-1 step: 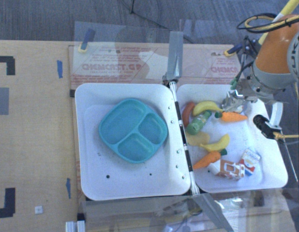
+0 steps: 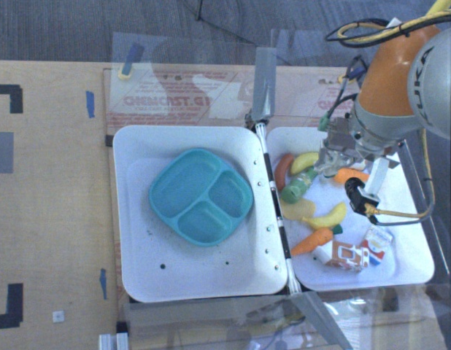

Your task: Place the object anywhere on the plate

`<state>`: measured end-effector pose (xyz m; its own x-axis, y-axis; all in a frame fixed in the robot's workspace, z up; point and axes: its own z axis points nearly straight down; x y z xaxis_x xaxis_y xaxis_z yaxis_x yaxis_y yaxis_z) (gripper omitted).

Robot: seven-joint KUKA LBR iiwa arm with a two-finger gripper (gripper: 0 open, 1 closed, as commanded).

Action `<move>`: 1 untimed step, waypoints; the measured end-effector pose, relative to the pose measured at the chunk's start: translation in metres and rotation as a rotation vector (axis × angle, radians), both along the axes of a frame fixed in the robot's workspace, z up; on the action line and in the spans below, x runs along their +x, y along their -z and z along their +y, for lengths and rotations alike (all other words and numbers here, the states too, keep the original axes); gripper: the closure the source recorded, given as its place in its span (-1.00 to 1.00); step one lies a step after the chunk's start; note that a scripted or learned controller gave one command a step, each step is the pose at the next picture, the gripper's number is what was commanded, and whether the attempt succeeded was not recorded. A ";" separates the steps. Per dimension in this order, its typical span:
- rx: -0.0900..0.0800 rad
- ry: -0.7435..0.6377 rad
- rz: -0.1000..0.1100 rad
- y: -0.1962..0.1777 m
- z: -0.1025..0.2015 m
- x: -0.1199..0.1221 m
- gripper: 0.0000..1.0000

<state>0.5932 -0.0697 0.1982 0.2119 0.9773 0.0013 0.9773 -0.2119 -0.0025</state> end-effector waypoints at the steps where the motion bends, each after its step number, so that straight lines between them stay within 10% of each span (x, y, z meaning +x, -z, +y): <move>1: 0.000 -0.002 -0.001 -0.010 0.001 0.001 1.00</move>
